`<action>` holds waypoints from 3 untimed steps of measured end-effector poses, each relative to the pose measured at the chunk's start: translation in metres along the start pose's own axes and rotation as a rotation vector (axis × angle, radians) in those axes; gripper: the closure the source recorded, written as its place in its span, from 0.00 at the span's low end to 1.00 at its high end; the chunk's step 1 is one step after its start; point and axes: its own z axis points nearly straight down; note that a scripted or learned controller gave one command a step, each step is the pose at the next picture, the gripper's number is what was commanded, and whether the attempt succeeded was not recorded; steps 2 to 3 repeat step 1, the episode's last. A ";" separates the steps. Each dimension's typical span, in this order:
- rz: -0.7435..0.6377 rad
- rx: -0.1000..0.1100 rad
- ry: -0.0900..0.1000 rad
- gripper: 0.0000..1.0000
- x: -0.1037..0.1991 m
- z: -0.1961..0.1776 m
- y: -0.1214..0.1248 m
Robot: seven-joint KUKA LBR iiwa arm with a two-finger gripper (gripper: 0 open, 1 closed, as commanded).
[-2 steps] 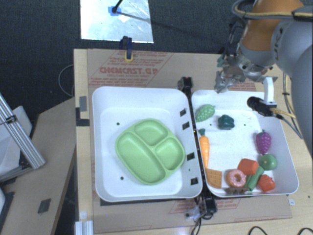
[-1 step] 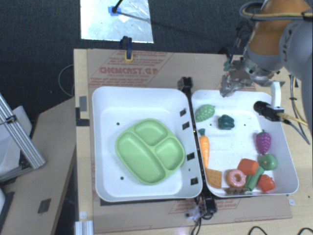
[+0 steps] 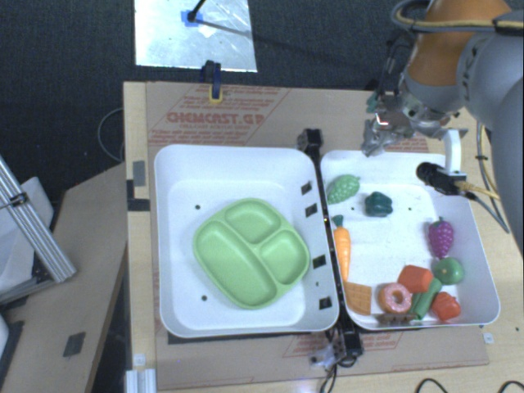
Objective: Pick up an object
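gripper (image 3: 375,144) hovering over right bin's (image 3: 483,244) far left corner, fingers' state unclear, holding nothing seen | carrot (image 3: 342,252) lying along bin's left edge, long axis near-to-far, tip pointing near | grapes (image 3: 440,237) lying by right edge | plate (image 3: 250,253) sitting in left bin (image 3: 176,182)

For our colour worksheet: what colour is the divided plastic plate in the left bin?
Light green; the divided plastic plate shows clearly in the camera view.
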 end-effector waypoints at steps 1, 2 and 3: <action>0.002 0.002 0.000 1.00 0.007 -0.005 -0.019; 0.002 0.002 0.000 1.00 0.007 -0.005 -0.019; 0.002 0.002 0.000 1.00 0.007 -0.005 -0.019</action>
